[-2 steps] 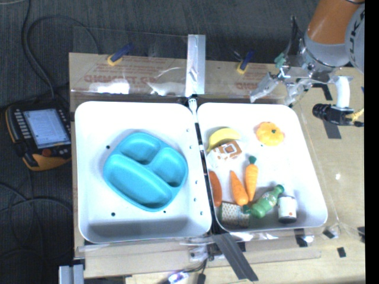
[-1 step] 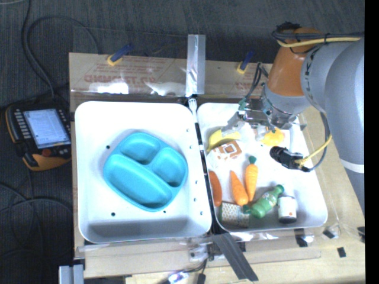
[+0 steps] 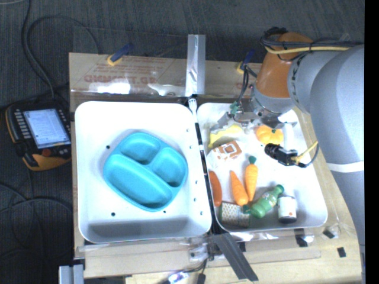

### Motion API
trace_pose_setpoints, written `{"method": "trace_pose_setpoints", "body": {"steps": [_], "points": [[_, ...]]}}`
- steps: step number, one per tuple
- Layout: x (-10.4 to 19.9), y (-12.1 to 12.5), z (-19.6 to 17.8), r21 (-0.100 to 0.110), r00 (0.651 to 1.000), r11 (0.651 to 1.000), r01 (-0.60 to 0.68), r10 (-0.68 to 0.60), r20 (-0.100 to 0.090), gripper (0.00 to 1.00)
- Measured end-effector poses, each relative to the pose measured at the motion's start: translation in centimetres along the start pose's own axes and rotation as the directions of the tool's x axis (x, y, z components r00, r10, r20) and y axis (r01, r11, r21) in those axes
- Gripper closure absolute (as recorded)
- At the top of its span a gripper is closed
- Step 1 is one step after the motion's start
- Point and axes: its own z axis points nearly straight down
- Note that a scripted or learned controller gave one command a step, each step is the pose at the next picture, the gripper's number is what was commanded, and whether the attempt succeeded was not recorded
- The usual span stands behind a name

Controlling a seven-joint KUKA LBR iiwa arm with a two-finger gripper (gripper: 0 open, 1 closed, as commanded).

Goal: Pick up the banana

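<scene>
- I have the claw (image 3: 246, 116) low at the right bin's (image 3: 317, 203) 12 o'clock, just above the banana (image 3: 222, 136).
- I cannot tell its opening.
- Step: reaching; next, I judge, descend toward 7 o'clock and close.

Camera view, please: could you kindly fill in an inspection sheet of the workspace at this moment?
Surface: bench bearing two white bins; left bin holds a blue divided tray.
Job's things: banana at the right bin's far end, partly under the gripper.
Clutter: two carrots, green bottle, small white jar, yellow toy.
Gripper: gripper low over the right bin's far end, near the banana.
Cables: black cables on the floor, left.
Surroundings: teach pendant on dark carpet.
</scene>
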Motion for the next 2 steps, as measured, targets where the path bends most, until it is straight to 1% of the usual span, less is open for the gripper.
{"method": "trace_pose_setpoints", "body": {"steps": [1,2], "points": [[-0.04,0.19,-1.17,-0.006,1.0,1.0,-0.001,0.001,0.001,1.0],[-0.04,0.19,-1.17,-0.006,1.0,1.0,-0.001,0.001,0.001,0.0]]}}
